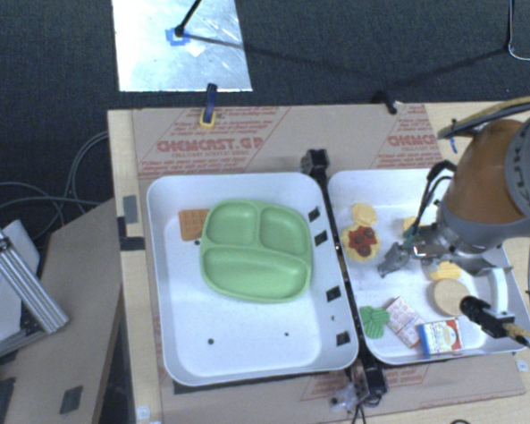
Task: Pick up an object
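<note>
The arm (492, 184) hides part of the right bin (379, 180); the tool's (395, 260) grip is unclear.

Your arm (500, 179) comes in from the right edge, its orange band sitting high above the grey wrist, and bends down toward the left. Your gripper (395, 260) hangs low at its end, pointing left and slightly down. You cannot make out how the jaws stand from this slant.
</note>
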Controlling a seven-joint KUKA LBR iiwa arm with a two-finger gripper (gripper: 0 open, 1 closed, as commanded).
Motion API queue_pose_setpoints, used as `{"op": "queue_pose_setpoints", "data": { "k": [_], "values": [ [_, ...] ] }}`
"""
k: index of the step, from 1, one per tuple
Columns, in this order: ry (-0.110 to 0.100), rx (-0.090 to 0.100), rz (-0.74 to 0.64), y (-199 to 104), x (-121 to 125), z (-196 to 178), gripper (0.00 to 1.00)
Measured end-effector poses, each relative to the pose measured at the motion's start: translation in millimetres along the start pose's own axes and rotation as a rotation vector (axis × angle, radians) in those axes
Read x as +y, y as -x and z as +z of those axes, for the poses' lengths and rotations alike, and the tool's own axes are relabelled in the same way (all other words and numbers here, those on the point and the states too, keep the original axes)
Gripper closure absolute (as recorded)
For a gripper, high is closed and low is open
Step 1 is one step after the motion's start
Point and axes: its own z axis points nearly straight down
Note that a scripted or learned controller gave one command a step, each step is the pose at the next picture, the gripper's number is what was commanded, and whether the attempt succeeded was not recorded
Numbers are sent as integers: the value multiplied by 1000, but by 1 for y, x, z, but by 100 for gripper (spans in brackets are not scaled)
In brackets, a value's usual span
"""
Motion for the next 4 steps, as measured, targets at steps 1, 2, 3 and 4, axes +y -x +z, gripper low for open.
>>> {"op": "queue_pose_setpoints", "data": {
  "k": [1, 2, 3, 4],
  "values": [
    [1, 0, 0, 0, 0, 34, 0],
    [5, -1, 0, 0, 1, 21, 100],
    [8, -2, -3, -8, -1, -27, 100],
    [10, -3, -4, -7, 5, -90, 100]
  ]
}}
